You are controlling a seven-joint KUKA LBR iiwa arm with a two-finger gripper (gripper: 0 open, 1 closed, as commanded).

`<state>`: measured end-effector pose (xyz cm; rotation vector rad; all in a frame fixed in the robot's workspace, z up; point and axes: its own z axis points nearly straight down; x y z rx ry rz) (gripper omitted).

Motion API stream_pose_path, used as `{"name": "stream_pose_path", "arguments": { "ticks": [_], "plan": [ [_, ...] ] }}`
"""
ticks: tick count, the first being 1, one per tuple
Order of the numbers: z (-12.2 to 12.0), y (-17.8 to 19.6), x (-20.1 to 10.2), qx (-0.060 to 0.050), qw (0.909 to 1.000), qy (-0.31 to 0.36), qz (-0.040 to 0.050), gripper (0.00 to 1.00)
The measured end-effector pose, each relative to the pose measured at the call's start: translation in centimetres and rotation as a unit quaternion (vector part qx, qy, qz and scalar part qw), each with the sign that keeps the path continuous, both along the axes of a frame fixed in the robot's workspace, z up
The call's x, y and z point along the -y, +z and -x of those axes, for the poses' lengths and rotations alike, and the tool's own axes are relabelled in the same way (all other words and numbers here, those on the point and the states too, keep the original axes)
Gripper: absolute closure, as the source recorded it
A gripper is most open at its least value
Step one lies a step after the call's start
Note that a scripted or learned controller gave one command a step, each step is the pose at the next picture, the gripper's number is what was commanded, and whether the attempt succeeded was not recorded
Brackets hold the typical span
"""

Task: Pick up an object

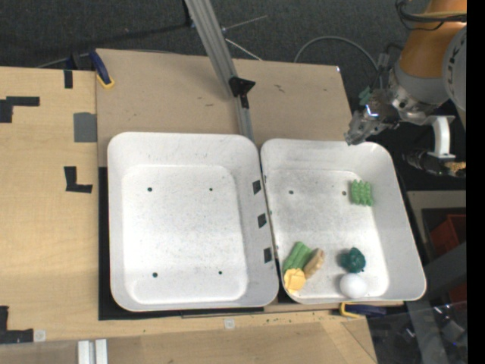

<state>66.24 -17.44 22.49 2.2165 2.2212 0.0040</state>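
White ball (352, 285) touches dark green object (352, 260) in right bin (402, 226).

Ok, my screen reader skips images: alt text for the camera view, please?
The gripper hovers at the far rim of the right bin, which holds a light green ridged piece, a green and yellow toy, a dark green lump and a white ball.

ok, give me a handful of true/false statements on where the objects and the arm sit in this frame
1. The objects all lie in the right bin. True.
2. The gripper is deep inside the left bin. False: it hovers at the right bin's far rim.
3. The white ball sits right by the dark green object. True.
4. The light green ridged piece lies in the left bin. False: it is in the right bin, toward its far right side.
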Motion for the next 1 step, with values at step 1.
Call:
{"name": "stream_pose_path", "arguments": {
  "ticks": [1],
  "plan": [
    [-0.07, 1.67, -0.07, -0.001, 1.0, 0.0, -0.0004, 1.0]
  ]
}}
